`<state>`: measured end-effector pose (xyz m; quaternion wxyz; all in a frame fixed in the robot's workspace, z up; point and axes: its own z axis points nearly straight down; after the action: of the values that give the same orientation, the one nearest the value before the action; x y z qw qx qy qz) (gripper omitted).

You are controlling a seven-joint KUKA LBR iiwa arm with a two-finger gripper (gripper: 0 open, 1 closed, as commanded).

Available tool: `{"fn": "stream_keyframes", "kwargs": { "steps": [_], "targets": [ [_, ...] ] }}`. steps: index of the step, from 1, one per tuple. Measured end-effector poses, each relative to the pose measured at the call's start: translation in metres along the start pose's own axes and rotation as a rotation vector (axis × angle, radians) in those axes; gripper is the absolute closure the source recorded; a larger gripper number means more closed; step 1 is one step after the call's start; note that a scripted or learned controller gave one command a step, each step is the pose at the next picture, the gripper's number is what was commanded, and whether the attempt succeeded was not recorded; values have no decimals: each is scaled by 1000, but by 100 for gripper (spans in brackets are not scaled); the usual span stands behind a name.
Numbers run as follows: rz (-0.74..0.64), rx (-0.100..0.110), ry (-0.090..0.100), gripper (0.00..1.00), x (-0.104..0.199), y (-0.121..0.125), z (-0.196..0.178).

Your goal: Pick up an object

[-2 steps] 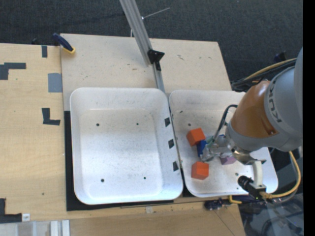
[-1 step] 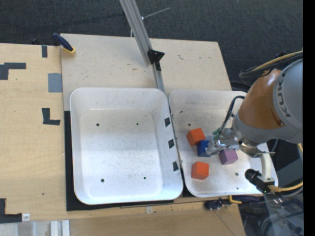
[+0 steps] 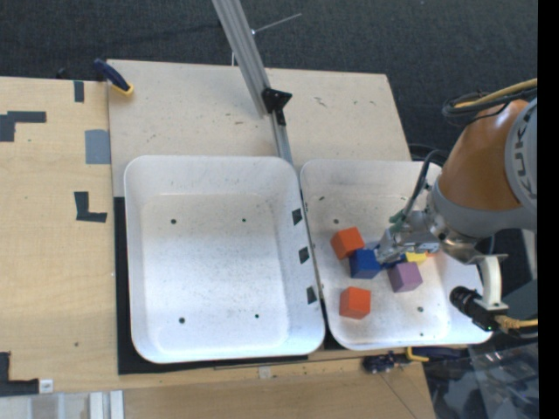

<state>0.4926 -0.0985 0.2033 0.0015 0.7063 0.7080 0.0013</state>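
Jaws point(image 3: 403, 244) hang low in the right bin point(image 3: 367, 177), over the huddle of blocks; whether they are parted or clenched cannot be told from above, the wrist hiding them. Directly beneath and just left of them sits the blue block point(image 3: 364, 263), seemingly the target, since the arm point(image 3: 485, 177) is lowered right at its edge. A yellow piece point(image 3: 417, 256) peeks out just right of the jaws, touching the purple block point(image 3: 404, 276) that lies below them. One orange block point(image 3: 347, 242) rests left of the jaws, against the blue; a second orange block point(image 3: 355, 302) stands apart, nearer the bin's front wall. The crowding probably explains the steep, close approach. Far left of the jaws, the left bin point(image 3: 140, 182) sits on the tabletop point(image 3: 52, 190).
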Motion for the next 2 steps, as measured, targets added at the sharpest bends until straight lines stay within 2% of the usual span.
{"fn": "stream_keyframes", "kwargs": {
  "steps": [1, 2],
  "targets": [
    [1, 5, 1, 100, 1, 0, -3],
    [-3, 5, 2, 100, 39, 28, 1]
  ]
}}
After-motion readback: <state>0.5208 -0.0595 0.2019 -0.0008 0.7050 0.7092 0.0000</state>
